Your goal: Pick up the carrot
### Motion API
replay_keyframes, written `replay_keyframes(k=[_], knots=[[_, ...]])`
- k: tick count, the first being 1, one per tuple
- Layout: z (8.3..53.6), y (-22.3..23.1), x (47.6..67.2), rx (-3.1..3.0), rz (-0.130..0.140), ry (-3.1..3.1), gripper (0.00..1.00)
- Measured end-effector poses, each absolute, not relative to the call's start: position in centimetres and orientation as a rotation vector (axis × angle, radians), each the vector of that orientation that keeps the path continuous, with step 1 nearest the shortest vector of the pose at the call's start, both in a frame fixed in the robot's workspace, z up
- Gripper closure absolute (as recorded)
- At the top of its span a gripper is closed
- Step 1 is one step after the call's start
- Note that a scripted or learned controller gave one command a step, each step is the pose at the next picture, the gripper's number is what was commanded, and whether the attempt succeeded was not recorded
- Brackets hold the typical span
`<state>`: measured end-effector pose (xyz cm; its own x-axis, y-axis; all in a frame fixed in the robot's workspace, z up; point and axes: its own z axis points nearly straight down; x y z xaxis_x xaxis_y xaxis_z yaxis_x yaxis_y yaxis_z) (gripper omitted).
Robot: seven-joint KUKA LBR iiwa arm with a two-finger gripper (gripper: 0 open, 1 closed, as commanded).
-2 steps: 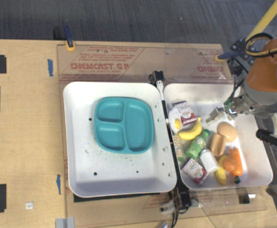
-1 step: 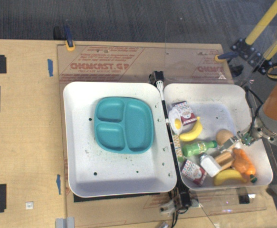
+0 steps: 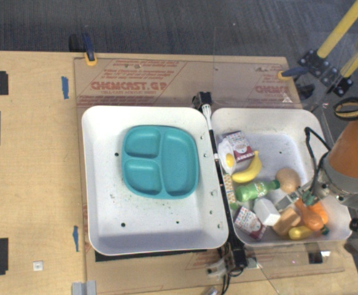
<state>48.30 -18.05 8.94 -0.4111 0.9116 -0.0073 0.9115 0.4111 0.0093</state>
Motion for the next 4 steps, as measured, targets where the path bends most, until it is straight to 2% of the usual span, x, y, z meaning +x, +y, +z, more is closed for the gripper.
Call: replay_keyframes(k=[1,2,3,4], knots=[[10.1,-18.3,48.8,1.694,0.008,2.606,1.0],[18.2,-12.1,51.5,1.948,0.007,2.457,1.0],[18.0,-12.3,51.3,1.952,0.002,2.457,0.0],[9.5,-18.0,48.0,1.848,-0.001,2.535,0.0]])
